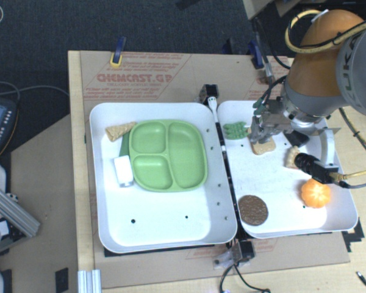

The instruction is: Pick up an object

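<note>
My gripper (261,137) reaches down into the far part of the right bin (274,182), its tip right over a small tan food piece (264,147) that lies on or just above the bin floor. Whether that piece is gripped cannot be made out. A green leafy piece (235,130) lies just left of the gripper. Right of it lies a second tan piece (291,157). An orange fruit (315,194) rests near the right wall, and a brown round cookie (254,209) sits at the near left corner.
The left bin (158,224) holds a green divided plate (169,154), a tan cracker (119,130) at its far left and a white block (123,170) beside the plate. A black cable end (311,166) hangs from the wrist above the right bin.
</note>
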Action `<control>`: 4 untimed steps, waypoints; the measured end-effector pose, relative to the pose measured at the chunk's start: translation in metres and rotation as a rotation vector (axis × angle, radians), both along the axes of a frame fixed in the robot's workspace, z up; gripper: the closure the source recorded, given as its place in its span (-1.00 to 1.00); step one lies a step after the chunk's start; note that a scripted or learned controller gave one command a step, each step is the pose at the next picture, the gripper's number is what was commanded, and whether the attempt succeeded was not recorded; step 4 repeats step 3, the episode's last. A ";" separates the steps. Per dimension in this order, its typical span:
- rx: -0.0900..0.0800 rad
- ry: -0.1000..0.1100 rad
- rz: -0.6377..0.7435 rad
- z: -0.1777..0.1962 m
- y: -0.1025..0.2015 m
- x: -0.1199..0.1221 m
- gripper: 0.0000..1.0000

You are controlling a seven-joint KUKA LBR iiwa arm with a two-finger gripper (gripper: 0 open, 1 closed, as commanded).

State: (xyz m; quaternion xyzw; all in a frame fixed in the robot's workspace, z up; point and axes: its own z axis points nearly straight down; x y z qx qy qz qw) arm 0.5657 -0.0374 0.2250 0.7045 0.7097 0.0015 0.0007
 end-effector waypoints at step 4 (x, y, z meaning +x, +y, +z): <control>-0.003 0.001 -0.006 -0.008 0.021 0.016 1.00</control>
